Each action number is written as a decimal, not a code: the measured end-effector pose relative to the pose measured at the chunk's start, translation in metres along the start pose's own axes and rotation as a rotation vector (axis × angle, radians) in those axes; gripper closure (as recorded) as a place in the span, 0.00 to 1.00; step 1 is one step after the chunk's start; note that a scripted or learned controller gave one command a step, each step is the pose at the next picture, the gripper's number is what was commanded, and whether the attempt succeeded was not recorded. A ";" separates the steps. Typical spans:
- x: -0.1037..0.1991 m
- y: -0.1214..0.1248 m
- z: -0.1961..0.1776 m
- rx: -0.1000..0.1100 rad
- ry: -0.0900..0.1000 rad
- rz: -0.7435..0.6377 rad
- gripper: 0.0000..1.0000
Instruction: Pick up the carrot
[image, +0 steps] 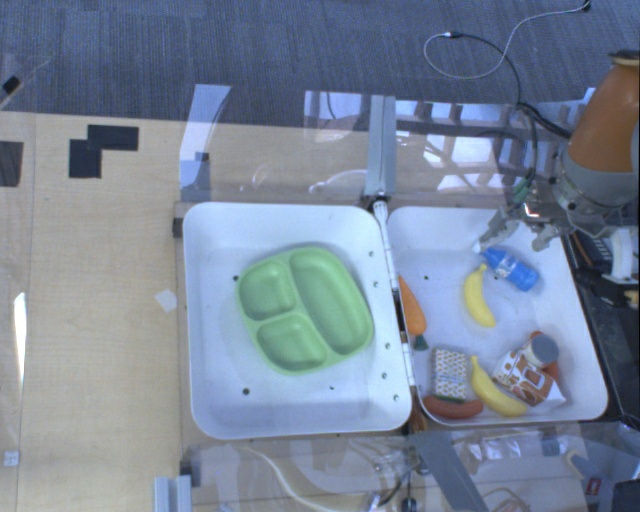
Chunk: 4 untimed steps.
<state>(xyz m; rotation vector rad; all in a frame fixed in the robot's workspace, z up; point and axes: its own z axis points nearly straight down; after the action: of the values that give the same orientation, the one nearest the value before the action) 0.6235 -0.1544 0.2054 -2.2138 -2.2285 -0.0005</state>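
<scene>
Currently the open two-finger gripper (520, 226) is hanging empty over the far edge of the right white bin (590, 340), fingers spread. The small orange carrot (411, 307) is lying against this bin's left wall, so the fingers should probably approach along that wall.

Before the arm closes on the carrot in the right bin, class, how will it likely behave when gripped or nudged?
The carrot looks like a smooth moulded toy, so probably stiff and light, and perhaps slippery. Its tapered, rounded body may roll or pivot if nudged. It lies tight against the left wall of the right bin, so one side is likely hard to reach.
</scene>
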 end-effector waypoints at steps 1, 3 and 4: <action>-0.051 -0.029 -0.101 -0.004 -0.002 0.161 0.00; 0.026 -0.065 0.117 -0.014 0.000 0.467 0.00; 0.027 -0.062 0.107 -0.018 0.002 0.466 1.00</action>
<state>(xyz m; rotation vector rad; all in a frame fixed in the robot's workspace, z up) 0.5609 -0.1280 0.0982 -2.6774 -1.6635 -0.0218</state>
